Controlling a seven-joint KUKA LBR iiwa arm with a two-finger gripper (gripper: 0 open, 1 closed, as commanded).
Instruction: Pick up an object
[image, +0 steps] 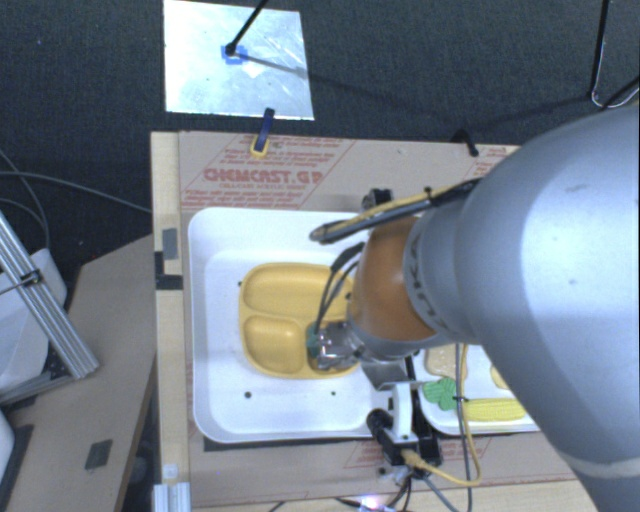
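A yellow two-lobed object lies in the middle of the left white bin. The grey arm with its orange band reaches in from the right and hangs low over this bin. Its gripper points down at the yellow object's lower right edge, and the wrist hides most of it. Whether it touches the yellow object cannot be told.
The right bin shows under the arm, holding a green item and a yellow ribbed item. Brown cardboard lies under both bins. A metal frame stands at the left. Cables hang at the front edge.
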